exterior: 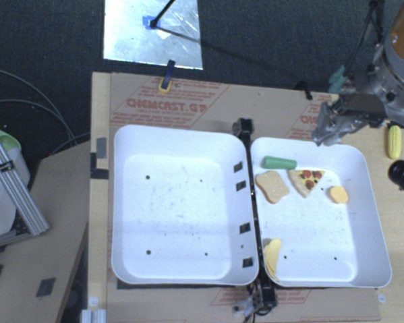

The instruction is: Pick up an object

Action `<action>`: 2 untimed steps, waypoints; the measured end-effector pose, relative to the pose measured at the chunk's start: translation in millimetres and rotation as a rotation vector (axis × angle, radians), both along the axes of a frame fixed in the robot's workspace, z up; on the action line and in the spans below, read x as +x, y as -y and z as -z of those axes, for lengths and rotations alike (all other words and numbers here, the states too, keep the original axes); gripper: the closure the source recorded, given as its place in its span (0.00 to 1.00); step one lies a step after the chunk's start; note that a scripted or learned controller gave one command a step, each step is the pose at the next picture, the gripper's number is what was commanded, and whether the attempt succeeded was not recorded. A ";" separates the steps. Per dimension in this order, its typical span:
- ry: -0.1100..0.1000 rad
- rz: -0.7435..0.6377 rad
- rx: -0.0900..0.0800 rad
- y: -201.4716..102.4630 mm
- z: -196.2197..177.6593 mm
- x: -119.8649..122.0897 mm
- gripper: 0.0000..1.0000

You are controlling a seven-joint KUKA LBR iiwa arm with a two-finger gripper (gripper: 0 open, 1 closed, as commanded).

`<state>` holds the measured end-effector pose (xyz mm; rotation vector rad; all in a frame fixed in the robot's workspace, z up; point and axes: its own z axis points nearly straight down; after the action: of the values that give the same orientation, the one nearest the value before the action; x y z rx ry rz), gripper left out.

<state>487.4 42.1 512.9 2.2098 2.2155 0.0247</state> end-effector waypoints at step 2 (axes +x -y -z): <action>-0.012 -0.006 0.001 -123.8 49.7 -0.6 1.00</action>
<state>486.8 165.9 463.3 2.2102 2.2285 0.0129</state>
